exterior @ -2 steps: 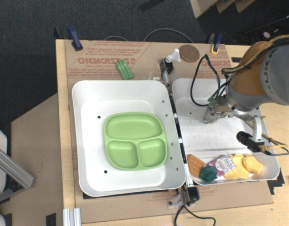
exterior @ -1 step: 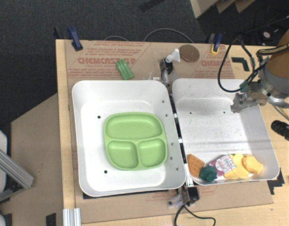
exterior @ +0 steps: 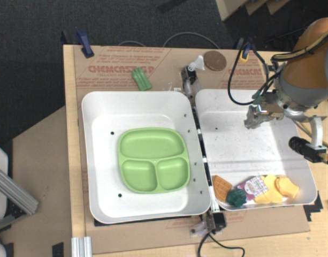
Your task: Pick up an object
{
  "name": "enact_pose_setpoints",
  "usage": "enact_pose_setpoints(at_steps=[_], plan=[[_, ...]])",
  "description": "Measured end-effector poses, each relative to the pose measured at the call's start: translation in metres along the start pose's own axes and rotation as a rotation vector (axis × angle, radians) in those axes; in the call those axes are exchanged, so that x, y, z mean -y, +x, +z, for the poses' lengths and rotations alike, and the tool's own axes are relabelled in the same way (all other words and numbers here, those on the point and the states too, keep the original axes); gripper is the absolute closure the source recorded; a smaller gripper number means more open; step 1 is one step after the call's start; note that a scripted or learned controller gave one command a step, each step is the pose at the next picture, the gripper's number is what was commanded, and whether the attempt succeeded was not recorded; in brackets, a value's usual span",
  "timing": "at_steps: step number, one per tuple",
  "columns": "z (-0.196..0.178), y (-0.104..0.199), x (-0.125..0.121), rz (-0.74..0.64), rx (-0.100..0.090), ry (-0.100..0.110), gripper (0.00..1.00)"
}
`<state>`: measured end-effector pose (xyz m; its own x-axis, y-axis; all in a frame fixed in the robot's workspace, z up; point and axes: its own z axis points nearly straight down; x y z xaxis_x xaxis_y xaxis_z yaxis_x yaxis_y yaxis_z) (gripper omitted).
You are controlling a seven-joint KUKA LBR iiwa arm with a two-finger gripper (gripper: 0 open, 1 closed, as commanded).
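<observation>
Several small objects lie along the near edge of the right bin point(exterior: 233, 103): a tan waffle piece point(exterior: 222, 186), a dark green lump point(exterior: 237, 197), a pink and white packet point(exterior: 254, 186) and yellow pieces point(exterior: 279, 189). My gripper point(exterior: 253, 116) hangs over the far half of that bin, well away from the objects, at the end of the grey arm coming in from the right. Nothing is visibly held.
The left bin point(exterior: 99, 116) holds a green divided plate point(exterior: 153, 159). On the bench behind the bins lie a green ridged object point(exterior: 142, 80) and a brown disc point(exterior: 214, 61). Cables and blue clamps point(exterior: 84, 43) sit along the back edge.
</observation>
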<state>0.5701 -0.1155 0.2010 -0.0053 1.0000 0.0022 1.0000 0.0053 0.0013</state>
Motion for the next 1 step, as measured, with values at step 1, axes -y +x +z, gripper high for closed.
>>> enact_pose_setpoints(at_steps=[1], plan=[[-0.0316,0.0507,0.04,0.0,-0.001,0.003,1.0]])
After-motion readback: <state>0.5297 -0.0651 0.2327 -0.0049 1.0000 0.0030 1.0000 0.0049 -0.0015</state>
